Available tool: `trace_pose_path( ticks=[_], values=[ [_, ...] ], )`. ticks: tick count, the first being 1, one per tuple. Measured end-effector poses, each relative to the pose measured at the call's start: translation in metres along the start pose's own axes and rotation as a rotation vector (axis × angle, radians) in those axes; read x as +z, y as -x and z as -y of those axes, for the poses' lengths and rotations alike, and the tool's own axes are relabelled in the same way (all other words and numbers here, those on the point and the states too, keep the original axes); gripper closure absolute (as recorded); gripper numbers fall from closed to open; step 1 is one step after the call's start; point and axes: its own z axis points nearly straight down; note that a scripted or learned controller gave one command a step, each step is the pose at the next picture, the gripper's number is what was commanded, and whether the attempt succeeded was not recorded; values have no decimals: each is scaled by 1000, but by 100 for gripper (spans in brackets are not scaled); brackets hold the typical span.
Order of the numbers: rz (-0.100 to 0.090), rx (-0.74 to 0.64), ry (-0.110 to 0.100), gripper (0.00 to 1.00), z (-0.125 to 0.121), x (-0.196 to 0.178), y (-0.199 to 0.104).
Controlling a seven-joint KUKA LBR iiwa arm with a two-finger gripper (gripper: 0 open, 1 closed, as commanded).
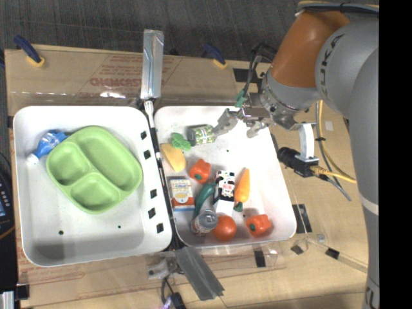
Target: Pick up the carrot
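The carrot (243,184) is orange with a green stalk end pointing down, and it lies in the right bin (273,166) beside a small cow-print carton (224,187). My gripper (238,126) hangs over the far part of that bin, above and beyond the carrot and well apart from it. Its two fingers (223,122) are spread open with nothing between them. The left finger is close to a green can (201,134).
The right bin also holds a yellow piece (172,156), an orange pepper (200,170), a small box (181,193), a dark green bottle (206,205), a tomato (224,228) and a red pepper (259,224). The left bin holds a green divided plate (95,167) and a blue item (48,141).
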Motion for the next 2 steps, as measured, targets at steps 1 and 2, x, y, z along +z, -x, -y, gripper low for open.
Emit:
trace_pose_path(
  ticks=[1,2],
  values=[
    [1,-106,0,0,45,72,82],
    [0,-136,2,0,67,50,59]
  ],
)
